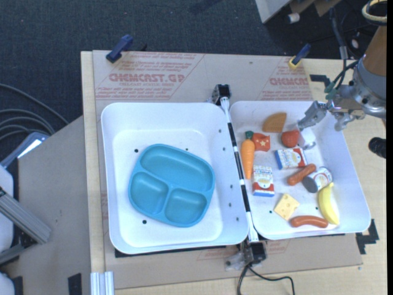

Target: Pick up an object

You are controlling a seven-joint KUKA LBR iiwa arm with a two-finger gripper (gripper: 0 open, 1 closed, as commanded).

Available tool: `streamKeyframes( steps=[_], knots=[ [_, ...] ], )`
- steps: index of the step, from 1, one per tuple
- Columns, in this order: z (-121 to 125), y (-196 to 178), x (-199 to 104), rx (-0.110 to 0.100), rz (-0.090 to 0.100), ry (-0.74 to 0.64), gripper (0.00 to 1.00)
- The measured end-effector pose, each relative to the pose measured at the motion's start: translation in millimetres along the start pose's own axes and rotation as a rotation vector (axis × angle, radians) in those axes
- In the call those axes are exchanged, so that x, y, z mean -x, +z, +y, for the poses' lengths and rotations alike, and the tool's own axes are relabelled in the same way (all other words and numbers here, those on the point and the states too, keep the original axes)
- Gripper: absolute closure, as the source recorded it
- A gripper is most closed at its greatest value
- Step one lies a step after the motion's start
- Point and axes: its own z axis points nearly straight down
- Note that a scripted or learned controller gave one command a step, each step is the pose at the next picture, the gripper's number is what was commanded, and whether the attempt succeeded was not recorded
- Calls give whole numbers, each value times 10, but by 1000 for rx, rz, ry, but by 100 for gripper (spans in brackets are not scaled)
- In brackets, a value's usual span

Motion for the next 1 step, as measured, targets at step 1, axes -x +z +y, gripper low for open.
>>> streamKeyframes(
  steps=[1],
  knots=[
    [-729,1290,-51,6,-1,0,0]
  ],
)
